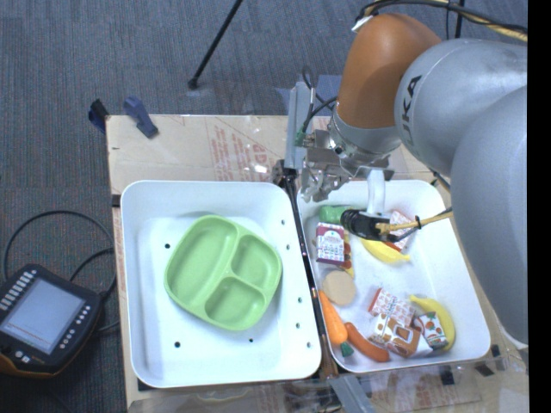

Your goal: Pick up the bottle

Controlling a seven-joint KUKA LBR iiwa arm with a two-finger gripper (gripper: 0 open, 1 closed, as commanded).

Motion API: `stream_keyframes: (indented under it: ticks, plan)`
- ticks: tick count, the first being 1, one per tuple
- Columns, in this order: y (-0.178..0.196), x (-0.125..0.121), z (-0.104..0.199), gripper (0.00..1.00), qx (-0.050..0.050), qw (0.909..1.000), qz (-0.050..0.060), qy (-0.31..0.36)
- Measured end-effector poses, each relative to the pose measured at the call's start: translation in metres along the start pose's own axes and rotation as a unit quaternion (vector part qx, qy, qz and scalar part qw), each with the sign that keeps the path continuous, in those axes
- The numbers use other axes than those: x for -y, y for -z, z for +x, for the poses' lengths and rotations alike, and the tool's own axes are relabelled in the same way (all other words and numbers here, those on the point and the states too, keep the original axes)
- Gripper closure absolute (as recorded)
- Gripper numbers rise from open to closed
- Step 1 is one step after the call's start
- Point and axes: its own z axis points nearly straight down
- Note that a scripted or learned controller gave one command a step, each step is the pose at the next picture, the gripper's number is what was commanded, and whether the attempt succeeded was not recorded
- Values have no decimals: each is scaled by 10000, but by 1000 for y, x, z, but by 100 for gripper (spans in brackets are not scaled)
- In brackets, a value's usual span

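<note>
Robot lab: teach pendant (43, 317) on carpet (52, 58), tripod leg (220, 33), cardboard-topped bench (215, 144).

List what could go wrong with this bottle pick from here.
1. The green thing, which may be the bottle, lies half hidden under the gripper and close to the bin wall. A descent could strike the wall or miss.
2. A carton lies right beside it, so a grasp may catch or shove that instead.
3. A banana and other items crowd the same end, leaving little room to correct.
</note>
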Motion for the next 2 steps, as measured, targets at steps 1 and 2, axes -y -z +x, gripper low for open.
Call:
stream_keyframes:
  ticks: [1,2]
  plan:
    - [-17,-2,-11,100,-2,9938,-3,1116]
    - [21,50,-5,100,-2,9952,-8,978]
